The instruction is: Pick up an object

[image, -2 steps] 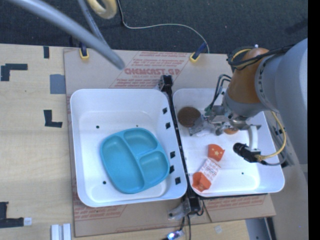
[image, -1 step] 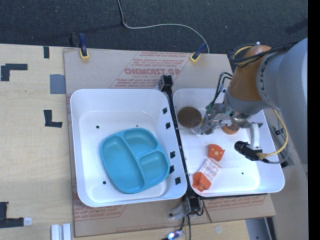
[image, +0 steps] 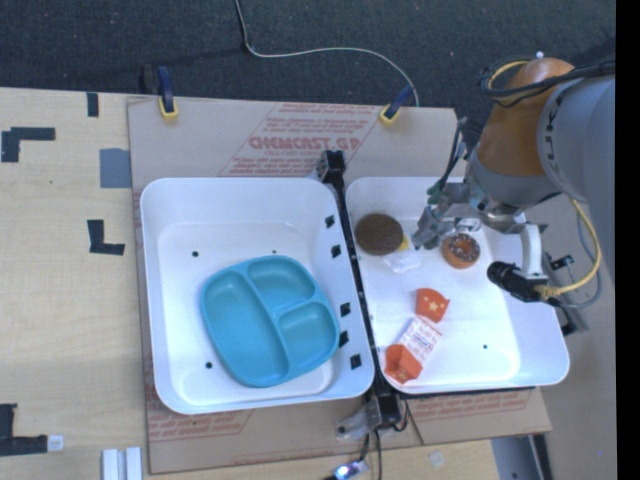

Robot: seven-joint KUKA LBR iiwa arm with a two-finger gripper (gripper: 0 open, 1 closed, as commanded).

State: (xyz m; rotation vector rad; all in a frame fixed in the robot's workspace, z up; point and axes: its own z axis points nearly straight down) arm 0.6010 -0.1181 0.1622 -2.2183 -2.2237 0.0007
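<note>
Beside tool point(image: 432, 230): brown disc point(image: 380, 233)

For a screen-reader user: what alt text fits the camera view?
The arm's pincer hangs low in the right bin, between a brown disc and an orange-rimmed disc; a red piece and packet lie nearer. A blue tray sits in the left bin.

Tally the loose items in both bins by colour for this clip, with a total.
Blue: 1, the tray in the left bin
Brown: 1, the disc in the right bin
Orange-brown: 1, the round piece by the gripper
Red-orange: 2, the small block and the packet
White: 1, a small scrap beside the disc
Total: 6
</note>
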